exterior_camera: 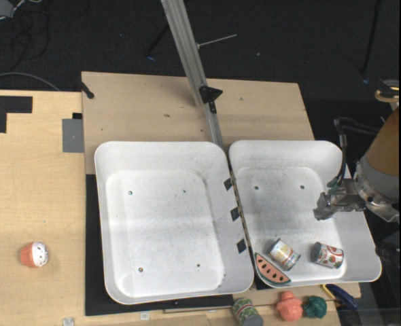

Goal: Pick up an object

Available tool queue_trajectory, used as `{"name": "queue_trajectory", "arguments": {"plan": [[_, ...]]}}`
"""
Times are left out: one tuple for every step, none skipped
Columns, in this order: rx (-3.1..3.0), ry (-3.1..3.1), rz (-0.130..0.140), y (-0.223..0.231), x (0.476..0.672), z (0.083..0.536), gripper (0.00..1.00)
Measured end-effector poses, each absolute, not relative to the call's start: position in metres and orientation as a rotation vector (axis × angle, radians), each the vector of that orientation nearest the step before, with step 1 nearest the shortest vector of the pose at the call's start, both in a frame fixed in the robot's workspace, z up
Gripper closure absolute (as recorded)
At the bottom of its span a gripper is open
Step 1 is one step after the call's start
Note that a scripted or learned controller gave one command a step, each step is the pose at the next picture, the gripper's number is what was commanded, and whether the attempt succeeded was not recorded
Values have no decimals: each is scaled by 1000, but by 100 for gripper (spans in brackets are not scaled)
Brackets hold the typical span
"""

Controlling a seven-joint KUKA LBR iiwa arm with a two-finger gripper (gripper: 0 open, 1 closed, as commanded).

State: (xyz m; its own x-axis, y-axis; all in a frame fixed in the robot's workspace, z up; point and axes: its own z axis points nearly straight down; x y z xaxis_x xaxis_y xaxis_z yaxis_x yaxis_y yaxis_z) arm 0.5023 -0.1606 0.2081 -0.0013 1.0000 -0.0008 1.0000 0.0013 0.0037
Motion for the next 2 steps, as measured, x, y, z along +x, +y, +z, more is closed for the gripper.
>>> {"name": "queue_trajectory", "arguments": {"plan": [[2221, 2224, -1, -161, 503, 225, 100], [2220, 2230, 0, -101, 496, 228, 100]]}}
